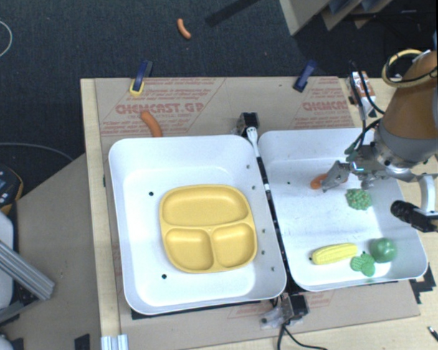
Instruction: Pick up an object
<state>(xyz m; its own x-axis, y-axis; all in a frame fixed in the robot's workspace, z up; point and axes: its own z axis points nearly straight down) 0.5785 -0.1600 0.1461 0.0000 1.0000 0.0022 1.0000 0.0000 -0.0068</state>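
Observation:
The right bin [299, 204] holds several toy foods. A small orange piece [317, 181] lies near its middle. To its right sits a pale green broccoli floret [358, 199]. Along the front lie a yellow corn cob [334, 254], a green leafy piece [363, 265] and a round green pepper [383, 250]. My gripper [346, 172] hangs low over the bin's back half, between the orange piece and the broccoli, just right of the orange piece. Nothing is seen held in it.
The left bin [134, 209] holds a yellow three-part plate [206, 227]. An orange sausage [152, 123] lies on the cardboard behind that bin. Blue clamps [139, 77] [304, 76] grip the board's back edge. A black part of the arm [414, 214] reaches over the right bin's right rim.

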